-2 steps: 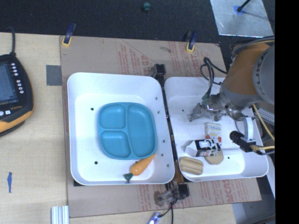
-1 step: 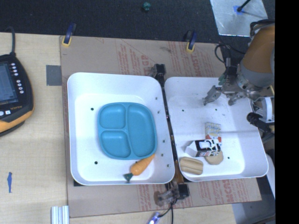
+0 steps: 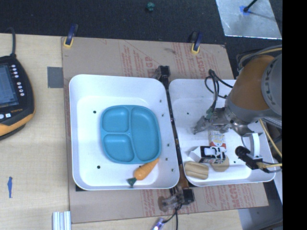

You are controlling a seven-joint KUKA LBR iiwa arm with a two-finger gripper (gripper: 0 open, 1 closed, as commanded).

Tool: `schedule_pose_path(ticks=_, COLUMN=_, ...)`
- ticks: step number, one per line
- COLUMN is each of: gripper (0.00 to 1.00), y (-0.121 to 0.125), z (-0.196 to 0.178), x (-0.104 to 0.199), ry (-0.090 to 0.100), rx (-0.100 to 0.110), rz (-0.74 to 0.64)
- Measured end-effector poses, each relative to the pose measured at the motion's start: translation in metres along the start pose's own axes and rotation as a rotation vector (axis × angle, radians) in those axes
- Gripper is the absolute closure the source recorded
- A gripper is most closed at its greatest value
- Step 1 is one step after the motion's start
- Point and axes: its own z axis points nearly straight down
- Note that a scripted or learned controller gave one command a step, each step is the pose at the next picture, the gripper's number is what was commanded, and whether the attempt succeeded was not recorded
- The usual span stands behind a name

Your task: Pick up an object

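Pale wood-grain bench top fills the lower part of the frame, and on it lies a sheet of brown cardboard [image 3: 144,56] printed with faint red lettering, pinned at its upper edge by two blue-and-yellow clamps. Beyond the bench, across the top of the frame, runs dark speckled carpet with a grey patch at the upper right. A black and orange handheld pendant [image 3: 12,97] sits at the left edge. Two shallow, glossy white plastic bins with rounded corners rest side by side on the cardboard. The left bin [image 3: 81,128] holds a smooth blue divided plate [image 3: 130,133] with three compartments, and a small orange toy carrot [image 3: 144,170] with a green tip lies just below the plate, near the bin's lower rim. In the right bin [image 3: 187,99], near its lower edge, lie a tan wooden block [image 3: 196,170], a black-and-white packet [image 3: 211,153] and a small red-and-white carton [image 3: 217,138], close together. The grey arm with its orange band comes in from the right, and the gripper [image 3: 206,123] hangs low over the right bin just above and left of the carton; whether its fingers are spread or closed I cannot tell.
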Motion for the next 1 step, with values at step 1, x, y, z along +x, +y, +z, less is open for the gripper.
schedule_pose_path(ticks=1, gripper=0.0, y=0.0539, z=0.003, x=-0.0435, ry=0.002, rx=0.005, rz=0.001)
